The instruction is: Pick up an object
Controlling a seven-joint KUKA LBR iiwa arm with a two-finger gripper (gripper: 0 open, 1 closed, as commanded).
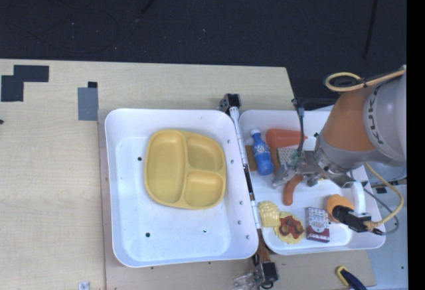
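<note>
The tool (300,172) hung over the right bin (312,245); its state I could not tell. A sausage (289,192) lay just below, long axis toward the bin's near edge.

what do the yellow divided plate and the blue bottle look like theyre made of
The yellow divided plate looks like moulded plastic: one even colour, soft rounded ridges, a dull satin sheen. The blue bottle also seems plastic, with a glossy blue body and a white cap, though it is too small here to be sure.
</note>
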